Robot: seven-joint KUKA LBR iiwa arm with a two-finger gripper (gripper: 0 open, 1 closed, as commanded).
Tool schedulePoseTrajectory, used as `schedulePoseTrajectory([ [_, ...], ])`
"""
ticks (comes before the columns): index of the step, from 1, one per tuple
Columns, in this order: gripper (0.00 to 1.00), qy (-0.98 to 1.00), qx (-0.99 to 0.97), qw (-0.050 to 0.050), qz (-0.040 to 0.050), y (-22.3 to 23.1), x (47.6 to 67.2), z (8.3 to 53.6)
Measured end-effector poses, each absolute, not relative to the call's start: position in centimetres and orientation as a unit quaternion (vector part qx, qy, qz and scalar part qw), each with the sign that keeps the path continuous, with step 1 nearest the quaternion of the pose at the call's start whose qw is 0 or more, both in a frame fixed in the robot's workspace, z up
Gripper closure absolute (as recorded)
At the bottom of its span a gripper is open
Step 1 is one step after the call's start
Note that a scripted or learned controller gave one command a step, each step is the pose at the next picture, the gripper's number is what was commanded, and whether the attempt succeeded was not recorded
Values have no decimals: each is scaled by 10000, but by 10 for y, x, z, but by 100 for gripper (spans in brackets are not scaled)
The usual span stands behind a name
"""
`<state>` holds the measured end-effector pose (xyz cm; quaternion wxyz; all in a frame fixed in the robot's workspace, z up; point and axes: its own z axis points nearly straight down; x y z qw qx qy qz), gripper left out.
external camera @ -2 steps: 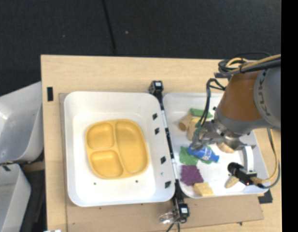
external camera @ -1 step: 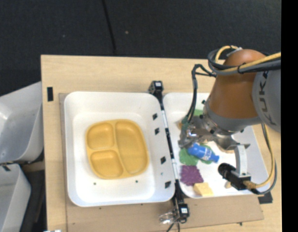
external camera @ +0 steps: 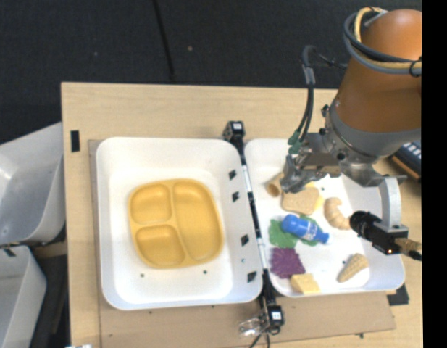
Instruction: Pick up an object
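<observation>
A: Where does the camera sit?

B: Above the worktop (external camera: 165,107), fixed, looking down at a slant. Both white bins fall inside the frame, the left bin (external camera: 107,216) fully and the right bin (external camera: 332,267) nearly to its far edge.

A: How near?

B: Far enough to take in the whole worktop and dark floor beyond its top edge. The arm (external camera: 379,78) comes in from the right and looms large, so it stands closer to the lens than the bins.

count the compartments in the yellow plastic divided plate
3. On the yellow plastic divided plate in the left white bin: two at the far side, one left, one right, and one at the near left.
</observation>
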<state>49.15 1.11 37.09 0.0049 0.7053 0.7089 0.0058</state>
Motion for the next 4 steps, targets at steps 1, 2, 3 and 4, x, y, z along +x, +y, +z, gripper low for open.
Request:
schedulePoseTrajectory([
  [1, 100, 7117, 7025, -25, -14, 128, 497, 307],
  [2, 100, 7059, 7083, -4, -37, 84, 559, 224],
  [3, 100, 7079, 7063, 32, 46, 80, 526, 335],
  [4, 100, 7106, 7035, 39, 90, 138, 500, 480],
])
